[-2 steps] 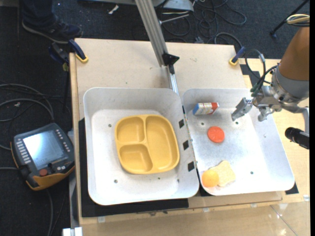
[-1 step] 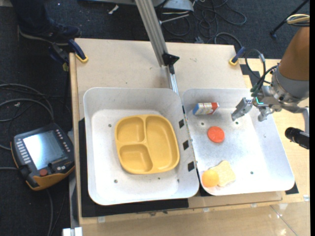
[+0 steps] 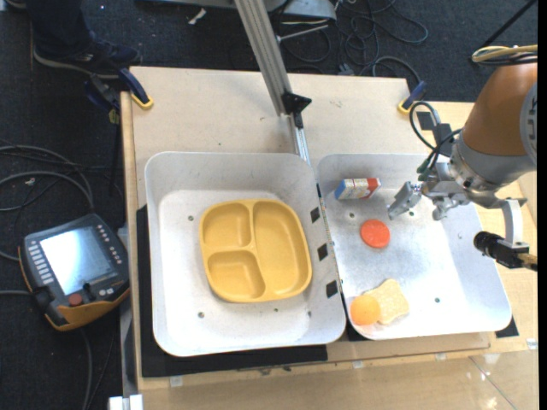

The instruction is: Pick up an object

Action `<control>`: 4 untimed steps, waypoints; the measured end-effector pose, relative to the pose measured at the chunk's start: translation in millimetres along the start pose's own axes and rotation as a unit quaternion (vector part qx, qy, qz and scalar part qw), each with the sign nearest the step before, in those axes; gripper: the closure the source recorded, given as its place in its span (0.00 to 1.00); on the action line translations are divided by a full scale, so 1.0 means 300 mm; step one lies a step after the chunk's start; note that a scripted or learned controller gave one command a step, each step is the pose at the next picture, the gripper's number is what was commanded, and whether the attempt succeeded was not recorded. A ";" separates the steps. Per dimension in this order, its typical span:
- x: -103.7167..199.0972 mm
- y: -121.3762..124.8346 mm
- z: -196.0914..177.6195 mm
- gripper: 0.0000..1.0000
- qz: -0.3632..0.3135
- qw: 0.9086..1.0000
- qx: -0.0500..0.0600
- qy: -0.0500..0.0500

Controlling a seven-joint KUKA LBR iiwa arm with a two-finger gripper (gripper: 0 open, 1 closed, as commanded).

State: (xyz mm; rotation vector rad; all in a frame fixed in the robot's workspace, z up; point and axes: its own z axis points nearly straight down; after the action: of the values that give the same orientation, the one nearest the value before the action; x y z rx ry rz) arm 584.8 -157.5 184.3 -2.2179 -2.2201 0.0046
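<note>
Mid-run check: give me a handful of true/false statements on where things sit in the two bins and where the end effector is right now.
1. The yellow divided tray lies in the left bin. True.
2. The red disc lies in the tray. False: it lies on the right bin floor.
3. The end effector hangs over the right bin, with nothing between its fingers. True.
4. The small carton stands upright in the left bin. False: it lies on its side in the right bin.
5. The orange ball touches the tan sponge-like piece at the right bin's near edge. True.

Robotics lab: teach pendant (image 3: pixel 73 267), floor cables (image 3: pixel 376 32), clamped bench (image 3: pixel 214 109).
</note>
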 end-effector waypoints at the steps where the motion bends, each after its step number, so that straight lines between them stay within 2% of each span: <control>1: 0.011 -0.031 0.163 0.00 0.000 1.000 0.001 0.000; 2: 0.013 -0.026 0.295 0.00 0.001 1.000 -0.004 0.000; 3: 0.013 -0.022 0.254 1.00 0.000 1.000 -0.006 0.000; 4: 0.008 -0.012 0.041 1.00 -0.001 1.000 -0.006 -0.001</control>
State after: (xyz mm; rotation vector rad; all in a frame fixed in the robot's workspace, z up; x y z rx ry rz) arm 581.1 -155.0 172.1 -2.2234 -2.2285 -0.0052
